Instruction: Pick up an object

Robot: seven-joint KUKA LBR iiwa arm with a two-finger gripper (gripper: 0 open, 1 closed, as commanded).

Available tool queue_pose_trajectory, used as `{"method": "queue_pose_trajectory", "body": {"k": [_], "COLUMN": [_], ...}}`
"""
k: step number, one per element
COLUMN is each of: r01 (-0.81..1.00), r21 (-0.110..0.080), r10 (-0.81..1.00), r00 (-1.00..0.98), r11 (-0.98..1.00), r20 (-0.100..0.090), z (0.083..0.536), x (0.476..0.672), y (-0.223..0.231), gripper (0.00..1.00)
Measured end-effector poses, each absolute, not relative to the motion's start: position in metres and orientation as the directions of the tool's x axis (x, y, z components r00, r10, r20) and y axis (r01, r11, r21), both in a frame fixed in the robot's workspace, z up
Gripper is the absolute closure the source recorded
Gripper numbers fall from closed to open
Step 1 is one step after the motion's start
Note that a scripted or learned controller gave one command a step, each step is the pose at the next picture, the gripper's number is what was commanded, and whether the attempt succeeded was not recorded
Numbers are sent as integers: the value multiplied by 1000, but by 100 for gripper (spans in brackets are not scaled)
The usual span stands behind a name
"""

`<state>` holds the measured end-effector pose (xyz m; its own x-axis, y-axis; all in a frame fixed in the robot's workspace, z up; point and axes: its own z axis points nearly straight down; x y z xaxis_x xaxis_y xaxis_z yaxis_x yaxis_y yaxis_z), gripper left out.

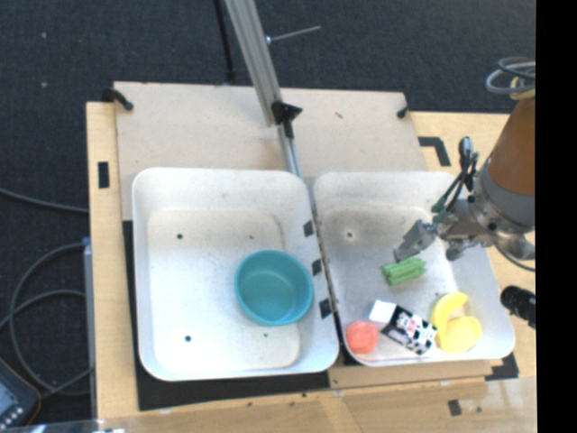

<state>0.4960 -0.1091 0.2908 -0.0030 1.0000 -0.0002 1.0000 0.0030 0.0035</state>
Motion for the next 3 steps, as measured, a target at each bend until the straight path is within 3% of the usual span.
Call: {"method": "queue_pose_trajectory", "body": {"k": [1, 3], "r01": [1000, 1000], "r21": [4, -3], "r10": [1000, 1000], "r00": [0, 1], "r11": [0, -1], "r20": [0, -1], "z": [291, 186], "x": [496, 494], "y": [-109, -113], "gripper": [0, 0]}}
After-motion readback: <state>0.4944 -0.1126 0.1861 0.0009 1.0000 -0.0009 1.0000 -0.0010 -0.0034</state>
